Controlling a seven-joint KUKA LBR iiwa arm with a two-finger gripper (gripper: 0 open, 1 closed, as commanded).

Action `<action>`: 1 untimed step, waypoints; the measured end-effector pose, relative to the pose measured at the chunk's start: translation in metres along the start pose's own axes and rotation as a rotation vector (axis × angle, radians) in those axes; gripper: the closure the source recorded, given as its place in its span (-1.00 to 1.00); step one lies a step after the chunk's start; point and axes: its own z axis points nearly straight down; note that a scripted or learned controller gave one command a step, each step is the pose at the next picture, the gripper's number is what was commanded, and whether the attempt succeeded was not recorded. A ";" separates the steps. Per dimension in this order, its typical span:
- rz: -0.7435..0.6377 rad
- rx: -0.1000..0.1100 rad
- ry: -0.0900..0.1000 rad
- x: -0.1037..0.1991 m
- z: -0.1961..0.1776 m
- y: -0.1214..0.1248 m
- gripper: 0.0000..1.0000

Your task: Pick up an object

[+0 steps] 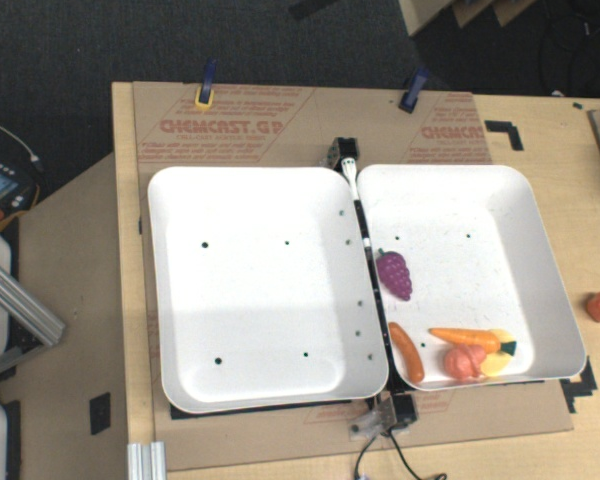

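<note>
The right bin [500, 218] holds several toy foods. A purple bunch of grapes [394, 274] lies against its left wall. An orange-red chili-like piece [407, 352] rests in the front left corner. An orange carrot [467, 337] lies near the front wall, with a pink round fruit [462, 364] and a small yellow piece [495, 365] just in front of it.
The left bin [260, 288] sits beside the right one on a cardboard sheet [280, 118]. Two blue clamps [206, 86] [414, 89] pin the sheet's far edge. A small red-orange object [597, 307] lies outside the right bin at the right.
</note>
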 end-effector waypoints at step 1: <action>-0.007 -0.009 -0.003 0.025 0.002 0.065 1.00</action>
